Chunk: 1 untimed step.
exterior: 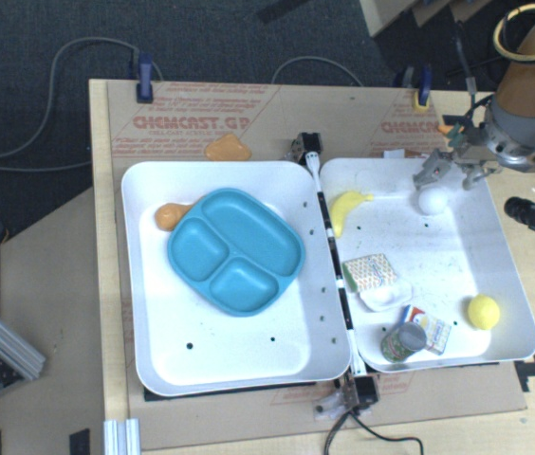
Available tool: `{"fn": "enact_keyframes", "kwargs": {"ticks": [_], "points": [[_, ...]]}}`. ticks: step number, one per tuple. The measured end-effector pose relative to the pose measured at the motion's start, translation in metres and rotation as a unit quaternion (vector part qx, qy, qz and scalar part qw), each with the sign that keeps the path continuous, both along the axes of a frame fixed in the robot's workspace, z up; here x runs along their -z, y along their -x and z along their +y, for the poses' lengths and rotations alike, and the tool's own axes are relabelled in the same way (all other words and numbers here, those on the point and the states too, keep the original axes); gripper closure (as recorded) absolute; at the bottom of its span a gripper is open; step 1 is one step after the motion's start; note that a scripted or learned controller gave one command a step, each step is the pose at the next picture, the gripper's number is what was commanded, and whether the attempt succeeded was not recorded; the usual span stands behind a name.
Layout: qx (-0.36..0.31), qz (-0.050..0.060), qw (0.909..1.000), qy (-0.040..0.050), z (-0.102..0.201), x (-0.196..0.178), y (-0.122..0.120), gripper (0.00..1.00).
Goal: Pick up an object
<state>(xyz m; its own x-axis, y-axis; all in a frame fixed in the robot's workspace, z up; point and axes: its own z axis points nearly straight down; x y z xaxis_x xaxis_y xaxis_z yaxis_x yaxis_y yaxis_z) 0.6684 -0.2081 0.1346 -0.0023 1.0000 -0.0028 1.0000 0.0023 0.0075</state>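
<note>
My gripper (453, 171) hangs over the far end of the right bin (495, 245), its fingers spread open with nothing between them. A white ball (432, 200) lies just below and slightly left of the fingertips. Further objects in this bin are a yellow banana (345, 207) at the left wall, a patterned packet (370, 272), a white lump (387, 298), a round can (402, 341), a colourful wrapper (433, 331) and a yellow ball (483, 312) near the front right.
The left bin (163, 330) holds a blue divided plate (235, 250) and an orange object (168, 216) beside it. Another orange piece (228, 148) lies on the board behind that bin. Clamps and cables sit along the far edge.
</note>
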Motion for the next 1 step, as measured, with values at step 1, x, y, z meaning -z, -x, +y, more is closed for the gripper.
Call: {"fn": "enact_keyframes", "kwargs": {"ticks": [1], "points": [[0.0, 0.007, 1.0, -0.0038, 0.0704, 0.001, 0.0848, 0.0]]}}
